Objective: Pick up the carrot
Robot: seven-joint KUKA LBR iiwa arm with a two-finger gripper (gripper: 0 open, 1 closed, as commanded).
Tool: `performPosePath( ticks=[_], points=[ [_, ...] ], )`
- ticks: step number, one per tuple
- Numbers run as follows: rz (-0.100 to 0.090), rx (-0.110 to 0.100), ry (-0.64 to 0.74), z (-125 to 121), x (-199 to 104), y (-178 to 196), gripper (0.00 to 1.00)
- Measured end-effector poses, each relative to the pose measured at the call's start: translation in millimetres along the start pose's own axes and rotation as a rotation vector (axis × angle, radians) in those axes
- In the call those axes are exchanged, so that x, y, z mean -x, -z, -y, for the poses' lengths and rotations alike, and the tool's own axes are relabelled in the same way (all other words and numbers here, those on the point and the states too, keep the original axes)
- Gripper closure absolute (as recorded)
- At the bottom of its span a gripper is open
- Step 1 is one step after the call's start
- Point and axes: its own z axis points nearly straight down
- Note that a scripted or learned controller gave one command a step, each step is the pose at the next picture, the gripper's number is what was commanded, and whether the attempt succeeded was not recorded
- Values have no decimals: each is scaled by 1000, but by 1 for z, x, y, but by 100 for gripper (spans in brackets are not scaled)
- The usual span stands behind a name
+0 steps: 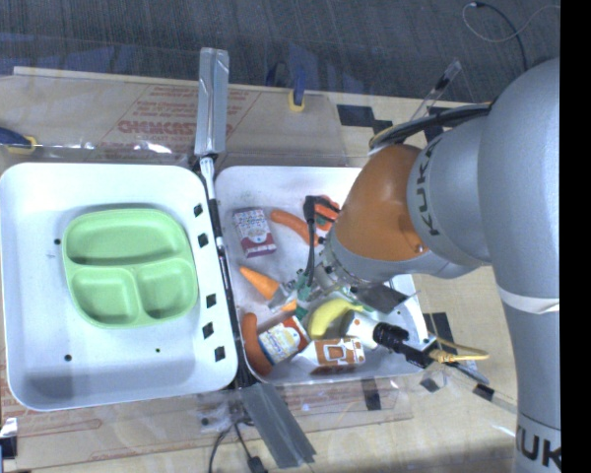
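While the carrot lies free, the end effector's grip state cannot be told.

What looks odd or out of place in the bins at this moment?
The right bin is crowded: carrots, a small red packet, a banana and little bottles lie tumbled against one another. The left bin holds a green divided tray, sitting flat.

Both white bins look like smooth, slightly glossy plastic. The green divided tray is matt plastic. The carrot has a smooth, dull orange skin. The arm shows satin grey casing with a glossy orange band. The bench top looks like printed cardboard.
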Motion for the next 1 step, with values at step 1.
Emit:
performPosePath(
  ticks=[1],
  points=[
    [1, 4, -76, -35, -13, 95, 100]
  ],
)
